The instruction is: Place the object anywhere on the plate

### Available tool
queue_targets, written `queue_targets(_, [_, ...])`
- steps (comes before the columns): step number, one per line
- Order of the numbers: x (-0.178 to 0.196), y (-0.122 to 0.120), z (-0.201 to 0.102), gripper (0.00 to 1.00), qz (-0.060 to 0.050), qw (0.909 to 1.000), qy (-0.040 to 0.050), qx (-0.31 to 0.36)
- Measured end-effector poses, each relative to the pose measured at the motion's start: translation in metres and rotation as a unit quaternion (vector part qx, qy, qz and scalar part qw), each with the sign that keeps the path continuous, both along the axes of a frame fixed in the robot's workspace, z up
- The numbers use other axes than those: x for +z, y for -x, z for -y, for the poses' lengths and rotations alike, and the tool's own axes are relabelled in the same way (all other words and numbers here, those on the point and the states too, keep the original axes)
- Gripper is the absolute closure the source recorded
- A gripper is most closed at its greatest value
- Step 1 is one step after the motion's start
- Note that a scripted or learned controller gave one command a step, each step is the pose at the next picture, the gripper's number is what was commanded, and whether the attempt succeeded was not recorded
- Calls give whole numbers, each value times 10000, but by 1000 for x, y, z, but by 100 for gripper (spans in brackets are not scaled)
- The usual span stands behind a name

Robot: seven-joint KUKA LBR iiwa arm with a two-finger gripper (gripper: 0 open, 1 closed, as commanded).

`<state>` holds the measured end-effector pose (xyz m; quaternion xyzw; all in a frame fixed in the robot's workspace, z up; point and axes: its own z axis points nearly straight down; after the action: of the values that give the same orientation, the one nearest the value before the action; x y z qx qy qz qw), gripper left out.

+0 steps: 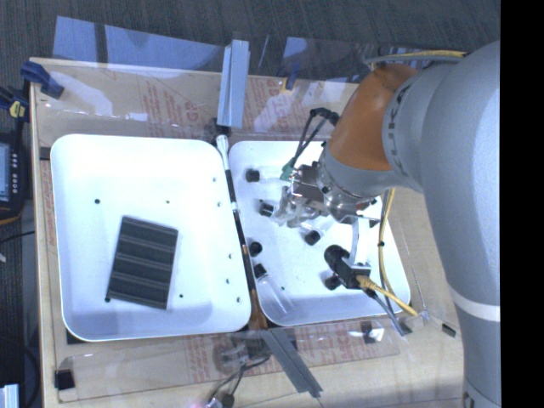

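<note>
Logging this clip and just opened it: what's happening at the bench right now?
A grey KUKA arm reaches in from the right, its gripper low over the right bin. Small dark things lie scattered there; whether it holds one can't be told. A dark ribbed plate lies flat in the left bin, with nothing on it yet.

Both bins white: left bin (76,160), right bin (280,300). Plate (143,262) dark grey, ribbed stripe pattern, at 7 o'clock in left bin. Arm (450,143) grey, orange band (365,121) above wrist. Yellow cable (387,291) at 4 o'clock. Bench (127,96) tan with red print.
</note>
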<state>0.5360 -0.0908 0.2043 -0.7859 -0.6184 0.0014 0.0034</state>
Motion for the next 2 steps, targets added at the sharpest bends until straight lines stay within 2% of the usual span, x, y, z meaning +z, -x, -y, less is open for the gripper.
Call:
queue_targets(1, [11, -32, -80, 100, 1, 9838, 19, -1790])
queue_targets(2, [-14, -23, -187, 100, -17, 9833, 26, -1822])
